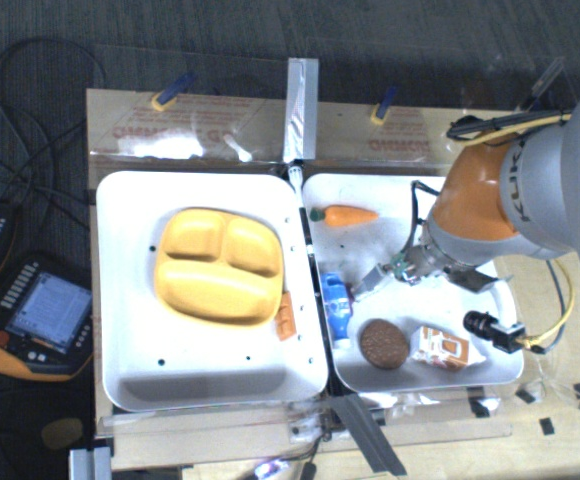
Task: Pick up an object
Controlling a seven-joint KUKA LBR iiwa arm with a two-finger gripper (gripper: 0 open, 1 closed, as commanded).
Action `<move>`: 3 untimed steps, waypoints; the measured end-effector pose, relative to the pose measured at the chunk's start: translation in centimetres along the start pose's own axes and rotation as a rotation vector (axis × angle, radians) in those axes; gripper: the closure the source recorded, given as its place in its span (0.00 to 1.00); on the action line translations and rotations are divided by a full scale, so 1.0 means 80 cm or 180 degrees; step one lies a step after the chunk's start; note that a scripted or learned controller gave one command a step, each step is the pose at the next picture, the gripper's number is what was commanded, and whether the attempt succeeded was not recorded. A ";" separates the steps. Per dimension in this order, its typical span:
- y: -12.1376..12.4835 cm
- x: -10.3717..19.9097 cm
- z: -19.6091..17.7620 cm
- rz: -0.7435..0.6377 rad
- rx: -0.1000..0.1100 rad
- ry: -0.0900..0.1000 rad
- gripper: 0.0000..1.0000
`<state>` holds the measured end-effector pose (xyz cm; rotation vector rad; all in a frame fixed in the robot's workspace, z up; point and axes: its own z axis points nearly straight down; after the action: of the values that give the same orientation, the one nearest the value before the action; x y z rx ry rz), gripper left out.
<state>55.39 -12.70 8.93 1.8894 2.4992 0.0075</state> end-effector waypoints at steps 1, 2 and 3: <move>0.099 -0.063 0.001 0.0305 0.0018 -0.0003 0.00; 0.148 -0.007 -0.032 -0.0297 0.0028 0.0000 0.00; 0.147 -0.011 0.002 -0.0202 0.0028 -0.0007 0.00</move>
<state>66.94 -10.31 8.92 1.8113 2.5604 -0.0061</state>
